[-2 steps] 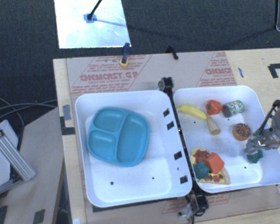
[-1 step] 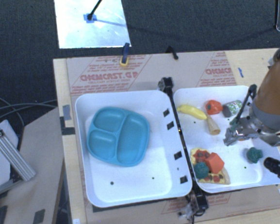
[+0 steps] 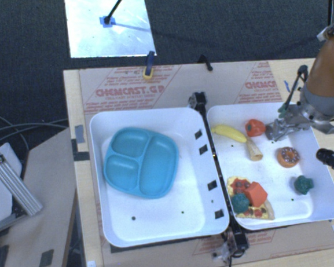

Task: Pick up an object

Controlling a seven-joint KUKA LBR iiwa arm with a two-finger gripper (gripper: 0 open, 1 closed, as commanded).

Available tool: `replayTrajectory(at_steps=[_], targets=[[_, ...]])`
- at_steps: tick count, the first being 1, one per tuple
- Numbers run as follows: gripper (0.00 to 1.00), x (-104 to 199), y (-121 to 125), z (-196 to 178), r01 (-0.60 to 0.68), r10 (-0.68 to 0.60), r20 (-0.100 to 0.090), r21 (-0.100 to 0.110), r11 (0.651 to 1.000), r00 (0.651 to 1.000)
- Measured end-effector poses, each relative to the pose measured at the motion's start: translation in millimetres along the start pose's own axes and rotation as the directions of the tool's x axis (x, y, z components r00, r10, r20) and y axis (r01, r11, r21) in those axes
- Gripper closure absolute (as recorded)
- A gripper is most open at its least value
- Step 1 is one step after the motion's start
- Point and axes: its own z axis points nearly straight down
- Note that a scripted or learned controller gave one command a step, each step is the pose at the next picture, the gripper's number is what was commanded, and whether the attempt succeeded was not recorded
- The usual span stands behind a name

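Two white bins (image 3: 154,116) on bench; gripper (image 3: 276,130) beside tomato (image 3: 255,127), near banana (image 3: 230,134); finger state impossible to tell; risk of nudging tomato away, grasping nothing.

left bin (image 3: 114,222): divided plate (image 3: 140,162) inside | right bin (image 3: 321,203): banana (image 3: 230,133) at back-left; tomato (image 3: 255,127) beside it; donut (image 3: 287,156) right; pizza slice (image 3: 251,198) front-left

Left bin (image 3: 122,221): white, with light-blue divided plate (image 3: 140,162). Right bin (image 3: 318,201): white, yellow banana (image 3: 229,133), red pepper (image 3: 255,127), orange donut (image 3: 287,156), green broccoli (image 3: 303,184), red-yellow pizza slice (image 3: 251,200).
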Motion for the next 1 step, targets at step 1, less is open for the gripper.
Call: replayTrajectory(at_steps=[1], targets=[[1.00, -26.6, -60.1, 16.0, -0.009, 0.009, -0.004, 0.011, 1.000, 1.000]])
